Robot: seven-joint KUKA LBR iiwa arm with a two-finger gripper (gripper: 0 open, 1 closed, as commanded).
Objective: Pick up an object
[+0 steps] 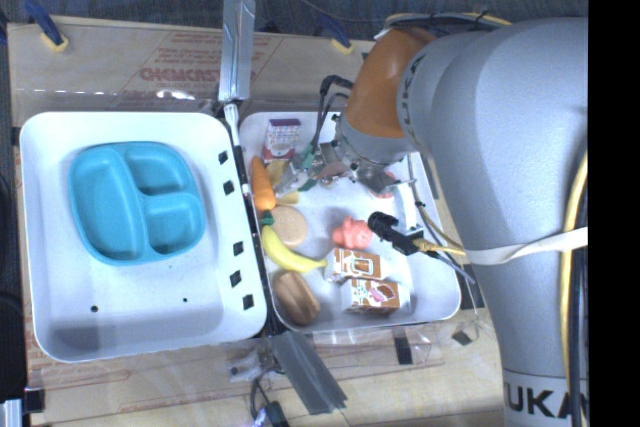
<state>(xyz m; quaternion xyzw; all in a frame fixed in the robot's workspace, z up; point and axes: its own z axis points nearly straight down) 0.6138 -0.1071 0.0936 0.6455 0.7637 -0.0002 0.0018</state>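
1. The grey KUKA arm with its orange wrist band (385,95) reaches in from the right and bends down over the far end of the right shallow white bin (440,300)
2. The two-finger gripper (318,165) sits low at the far left part of that bin, among dark cabling and mounting parts; whether it is open, closed or gripping anything cannot be told, since the wrist hides it
3. Just beside the gripper, toward the bin's far wall, lies a small white carton with a purple printed label (283,137)
4. A slim orange plastic carrot (262,185) lies along the bin's left wall, near the gripper
5. Nearer the camera sit a round beige bun-like disc (291,226) and a yellow plastic banana (288,256), the banana curving just below the disc
6. A pink lumpy toy (349,234) rests in the middle of the bin, next to a black part of the arm's fittings
7. Two small brown and white printed cartons (365,280) lie side by side toward the near wall, with a brown oval bread-like piece (296,296) to their left
8. The left shallow white bin (50,315) holds a light blue plastic divided plate (137,199), lying flat in its far half, well apart from the gripper
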